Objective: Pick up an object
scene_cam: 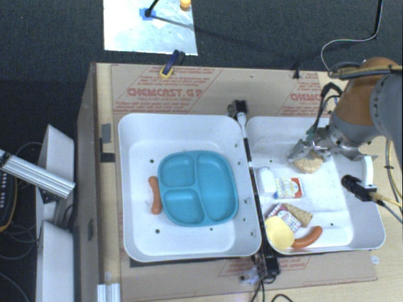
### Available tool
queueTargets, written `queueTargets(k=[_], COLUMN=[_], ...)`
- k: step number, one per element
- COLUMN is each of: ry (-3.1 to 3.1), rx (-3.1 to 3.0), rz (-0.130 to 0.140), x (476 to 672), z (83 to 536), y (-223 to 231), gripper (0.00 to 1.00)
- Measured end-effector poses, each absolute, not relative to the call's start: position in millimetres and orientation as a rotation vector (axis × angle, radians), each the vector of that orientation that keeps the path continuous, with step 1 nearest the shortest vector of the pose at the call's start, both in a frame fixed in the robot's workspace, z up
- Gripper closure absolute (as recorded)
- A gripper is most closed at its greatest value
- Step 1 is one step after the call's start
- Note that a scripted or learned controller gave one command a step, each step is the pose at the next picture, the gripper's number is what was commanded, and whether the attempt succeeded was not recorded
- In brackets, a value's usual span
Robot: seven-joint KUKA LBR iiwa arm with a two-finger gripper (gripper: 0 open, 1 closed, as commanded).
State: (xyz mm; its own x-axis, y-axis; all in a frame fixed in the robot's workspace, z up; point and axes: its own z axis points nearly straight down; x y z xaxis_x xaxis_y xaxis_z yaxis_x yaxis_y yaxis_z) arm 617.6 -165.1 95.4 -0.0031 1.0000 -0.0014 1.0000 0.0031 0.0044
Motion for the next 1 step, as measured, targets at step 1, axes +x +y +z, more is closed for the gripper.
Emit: queueTargets(k=[1], ry=[2.227], rx=[2.216], rz=[0.004], x=[645.2], z=[84.2], y=[-88.7], gripper=[1.00])
